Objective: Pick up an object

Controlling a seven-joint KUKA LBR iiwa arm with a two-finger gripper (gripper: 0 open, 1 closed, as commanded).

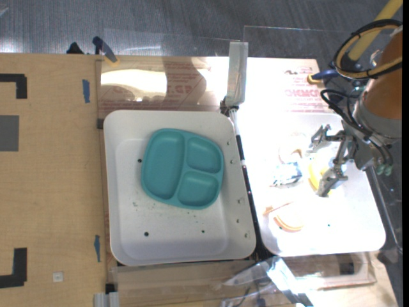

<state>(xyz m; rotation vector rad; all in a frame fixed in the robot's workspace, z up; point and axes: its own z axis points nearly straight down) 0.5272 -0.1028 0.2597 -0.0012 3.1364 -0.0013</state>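
Where the right bin [358, 235] glares white, an orange crescent [289, 222] lies at its near end, with a yellow piece [314, 176] farther in, just left of the claw [332, 162]. The claw hangs over the bin with fingers spread, gripping nothing. A teal divided plate [182, 168] sits in the left bin [121, 229] (brown cardboard [48, 171] beside it). Grey floor [192, 8] lies beyond.

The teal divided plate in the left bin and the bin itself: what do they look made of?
The teal divided plate looks like moulded plastic with a matte, even colour and soft rounded ridges between its three compartments. The left bin seems to be thin white plastic too, slightly glossy, with rounded corners and dark specks on its floor. I can't confirm either from looks alone.
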